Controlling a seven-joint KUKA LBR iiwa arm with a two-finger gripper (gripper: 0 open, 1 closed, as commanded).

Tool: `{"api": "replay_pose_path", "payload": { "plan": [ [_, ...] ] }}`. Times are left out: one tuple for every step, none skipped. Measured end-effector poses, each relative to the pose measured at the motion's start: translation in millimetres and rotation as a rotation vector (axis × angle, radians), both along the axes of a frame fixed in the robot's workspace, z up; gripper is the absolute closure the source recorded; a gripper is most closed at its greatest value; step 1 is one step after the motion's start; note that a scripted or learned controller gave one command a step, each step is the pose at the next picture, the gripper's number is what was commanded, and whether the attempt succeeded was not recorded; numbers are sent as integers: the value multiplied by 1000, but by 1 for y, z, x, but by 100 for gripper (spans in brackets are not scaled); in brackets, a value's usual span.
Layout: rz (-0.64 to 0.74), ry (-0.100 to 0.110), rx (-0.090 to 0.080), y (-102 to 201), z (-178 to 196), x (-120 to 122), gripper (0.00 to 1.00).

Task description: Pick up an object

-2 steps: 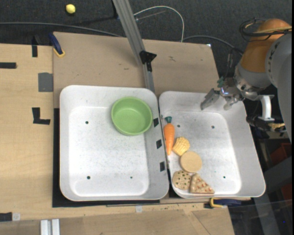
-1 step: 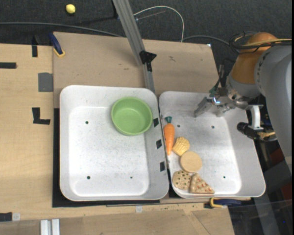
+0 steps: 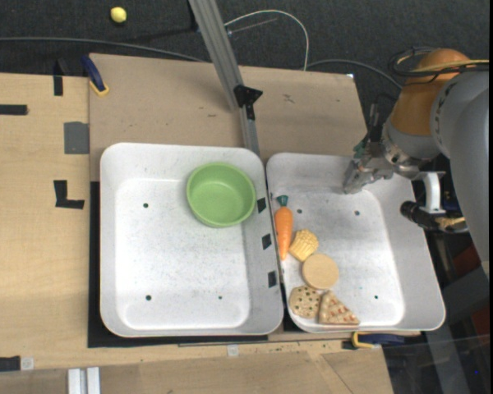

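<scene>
The right bin (image 3: 394, 277) holds an orange carrot (image 3: 283, 228) along its left wall, a yellow corn piece (image 3: 303, 243), a round tan cookie (image 3: 320, 271), a brown waffle-like biscuit (image 3: 305, 302) and a pizza slice (image 3: 337, 311). A green bowl (image 3: 221, 194) sits in the left bin (image 3: 148, 253) at its upper right. My gripper (image 3: 355, 179) hangs over the upper right part of the right bin, well apart from the food items, with nothing visible between its fingers.
A grey metal pole (image 3: 222, 56) slants from the top of the view down to the seam between the bins. Cables run behind the bench. A small yellow ball (image 3: 118, 14) lies on the dark floor at upper left.
</scene>
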State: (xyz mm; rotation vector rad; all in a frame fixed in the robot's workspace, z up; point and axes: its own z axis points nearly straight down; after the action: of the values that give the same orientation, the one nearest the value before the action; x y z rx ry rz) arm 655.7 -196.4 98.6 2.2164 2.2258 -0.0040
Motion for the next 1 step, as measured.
{"api": "replay_pose_path", "payload": {
  "plan": [
    [-3,-5,1,-2,44,4,100]
  ]
}}
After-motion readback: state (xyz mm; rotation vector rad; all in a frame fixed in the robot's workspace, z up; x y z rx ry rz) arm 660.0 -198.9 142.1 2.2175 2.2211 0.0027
